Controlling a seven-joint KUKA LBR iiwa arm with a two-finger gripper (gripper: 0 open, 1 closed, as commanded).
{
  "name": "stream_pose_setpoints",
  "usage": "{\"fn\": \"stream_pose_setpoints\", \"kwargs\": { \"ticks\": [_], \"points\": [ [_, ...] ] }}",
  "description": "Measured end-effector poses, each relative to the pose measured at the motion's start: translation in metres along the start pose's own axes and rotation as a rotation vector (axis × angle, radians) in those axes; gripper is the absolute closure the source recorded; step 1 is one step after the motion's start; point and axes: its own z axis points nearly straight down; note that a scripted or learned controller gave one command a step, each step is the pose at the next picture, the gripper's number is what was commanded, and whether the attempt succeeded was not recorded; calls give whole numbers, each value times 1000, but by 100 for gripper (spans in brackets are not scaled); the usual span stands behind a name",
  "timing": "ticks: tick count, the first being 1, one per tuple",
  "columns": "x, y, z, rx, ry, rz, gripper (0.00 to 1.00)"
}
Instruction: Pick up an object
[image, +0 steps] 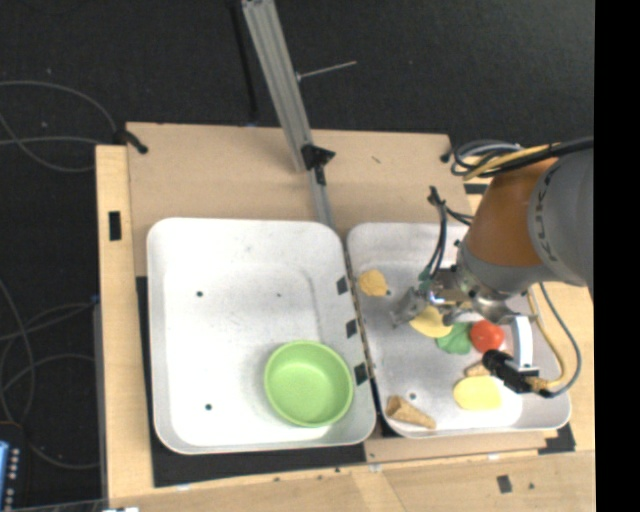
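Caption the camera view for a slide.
KUKA arm's gripper low in right bin among small toy foods; green bowl in left bin.

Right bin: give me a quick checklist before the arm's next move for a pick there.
1. Claw over the right-hand shallow white bin: ok.
2. An item held in the claw: cannot tell.
3. Targets close below: flat yellow piece, green leafy piece, round red piece: ok.
4. These three spaced apart for a clean pick: not ok, bunched together.
5. Tan lump lying alone: ok.
6. Round green plastic bowl away in the left-hand white bin: ok.
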Motion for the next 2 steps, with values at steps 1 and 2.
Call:
{"fn": "stream_pose_setpoints", "kwargs": {
  "ticks": [1, 2],
  "points": [
    [1, 2, -13, -7, 3, 4, 100],
    [-3, 9, -76, -12, 2, -6, 100]
  ]
}}
